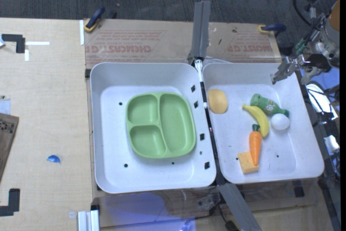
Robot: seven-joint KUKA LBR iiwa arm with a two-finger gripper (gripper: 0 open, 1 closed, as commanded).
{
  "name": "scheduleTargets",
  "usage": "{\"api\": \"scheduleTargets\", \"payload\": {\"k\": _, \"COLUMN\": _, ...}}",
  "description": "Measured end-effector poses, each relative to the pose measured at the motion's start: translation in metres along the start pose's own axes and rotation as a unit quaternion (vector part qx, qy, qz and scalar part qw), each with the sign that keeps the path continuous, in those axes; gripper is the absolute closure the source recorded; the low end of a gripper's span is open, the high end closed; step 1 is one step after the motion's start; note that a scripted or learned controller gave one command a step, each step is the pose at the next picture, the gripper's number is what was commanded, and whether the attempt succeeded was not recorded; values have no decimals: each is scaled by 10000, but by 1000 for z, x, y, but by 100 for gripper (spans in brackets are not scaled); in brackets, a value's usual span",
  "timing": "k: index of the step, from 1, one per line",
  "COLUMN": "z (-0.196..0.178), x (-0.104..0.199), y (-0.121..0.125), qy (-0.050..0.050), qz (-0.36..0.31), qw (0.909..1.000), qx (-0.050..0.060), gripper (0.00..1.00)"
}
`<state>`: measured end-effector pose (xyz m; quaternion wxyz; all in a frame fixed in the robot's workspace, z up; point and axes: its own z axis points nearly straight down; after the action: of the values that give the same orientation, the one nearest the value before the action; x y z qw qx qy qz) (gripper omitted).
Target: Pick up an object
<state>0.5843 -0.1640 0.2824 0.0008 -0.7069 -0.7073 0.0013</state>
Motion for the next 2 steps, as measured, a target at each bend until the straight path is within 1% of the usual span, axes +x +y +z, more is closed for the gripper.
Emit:
{"api": "scheduleTargets", "payload": {"k": 1, "z": 10, "x": 24, "y": -15, "qy": 3, "qz": 1105, "qw": 9939, "qx": 3, "gripper": 0}}
{"api": "scheduleTargets", "payload": {"k": 2, "z": 169, "x": 18, "y": -42, "qy": 4, "qz": 1401, "qw": 9901, "qx": 6, "gripper": 0}}
